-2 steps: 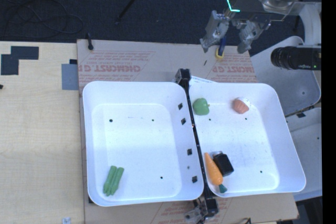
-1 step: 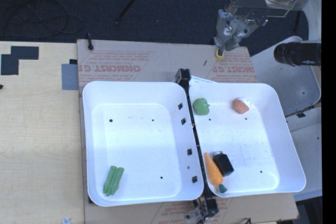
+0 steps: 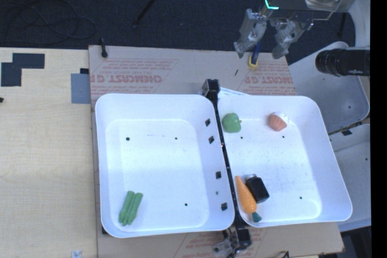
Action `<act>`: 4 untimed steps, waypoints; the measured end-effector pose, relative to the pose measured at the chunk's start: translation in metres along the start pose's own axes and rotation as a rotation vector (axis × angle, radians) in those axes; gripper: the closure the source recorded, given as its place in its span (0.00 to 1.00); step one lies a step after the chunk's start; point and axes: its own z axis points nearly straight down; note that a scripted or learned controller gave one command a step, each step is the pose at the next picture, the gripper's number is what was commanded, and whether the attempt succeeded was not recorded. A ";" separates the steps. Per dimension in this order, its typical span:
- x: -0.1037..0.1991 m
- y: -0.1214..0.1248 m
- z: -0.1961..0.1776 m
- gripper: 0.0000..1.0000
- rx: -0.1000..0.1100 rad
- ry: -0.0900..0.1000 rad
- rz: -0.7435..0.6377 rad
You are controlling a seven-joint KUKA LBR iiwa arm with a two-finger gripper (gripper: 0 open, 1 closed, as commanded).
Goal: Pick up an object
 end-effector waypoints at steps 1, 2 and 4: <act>0.050 0.078 0.022 0.00 -0.009 0.004 0.022; 0.049 0.076 0.009 1.00 -0.009 0.002 0.018; 0.051 0.075 -0.001 1.00 -0.005 0.001 0.012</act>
